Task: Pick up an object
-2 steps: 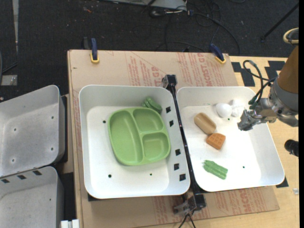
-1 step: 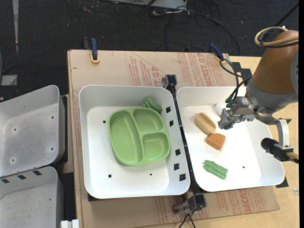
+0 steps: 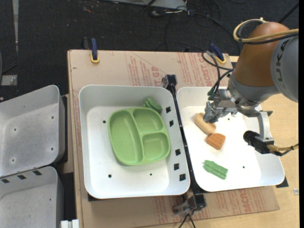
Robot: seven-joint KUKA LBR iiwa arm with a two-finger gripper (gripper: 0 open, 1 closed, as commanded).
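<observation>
In the right bin (image 3: 266,175) lie a tan bread-like stick (image 3: 203,124), an orange waffle-like piece (image 3: 215,140) and a green ridged piece (image 3: 216,169). My gripper (image 3: 212,114) hangs over the right bin's far left part, its tips just above the tan stick's upper end. The orange-banded wrist (image 3: 259,51) rises behind it. The left bin (image 3: 95,175) holds a green divided plate (image 3: 139,136) and a small green piece (image 3: 153,104) at its far edge.
A black camera-like block (image 3: 256,141) on a bracket sticks out from the wrist over the right bin. A black divider with clips (image 3: 178,127) runs between the bins. White trays (image 3: 28,127) stand to the left of the bench.
</observation>
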